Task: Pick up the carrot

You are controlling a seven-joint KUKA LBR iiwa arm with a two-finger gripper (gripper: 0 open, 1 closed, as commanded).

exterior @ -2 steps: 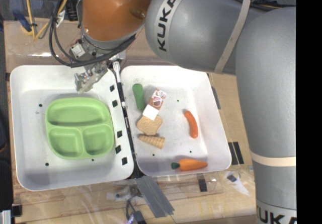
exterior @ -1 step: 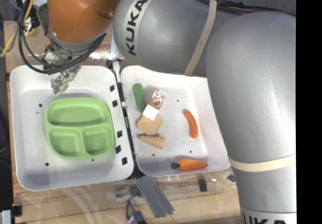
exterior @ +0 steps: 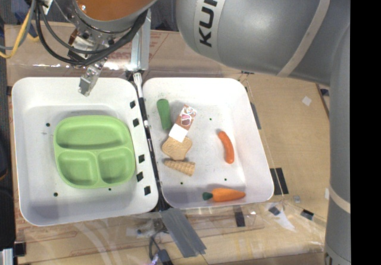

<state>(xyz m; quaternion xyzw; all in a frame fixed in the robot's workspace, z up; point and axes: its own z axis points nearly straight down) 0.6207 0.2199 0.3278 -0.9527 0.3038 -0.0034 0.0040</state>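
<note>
The carrot (exterior: pixel 225 195), orange with a green stub at its left end, lies flat near the front wall of the right bin (exterior: pixel 253 139). My gripper (exterior: pixel 88 82) hangs below the orange band over the back edge of the left bin (exterior: pixel 30 115), far to the left of the carrot and well above it. Nothing shows between its tips. The large grey arm crosses the top of the view.
The right bin also holds a green cucumber (exterior: pixel 163 113), a red sausage (exterior: pixel 226 146), a round cracker (exterior: pixel 177 148), a waffle piece (exterior: pixel 180 167), a white cube (exterior: pixel 178 133) and a small packet (exterior: pixel 187 116). A green divided plate (exterior: pixel 93 150) sits in the left bin.
</note>
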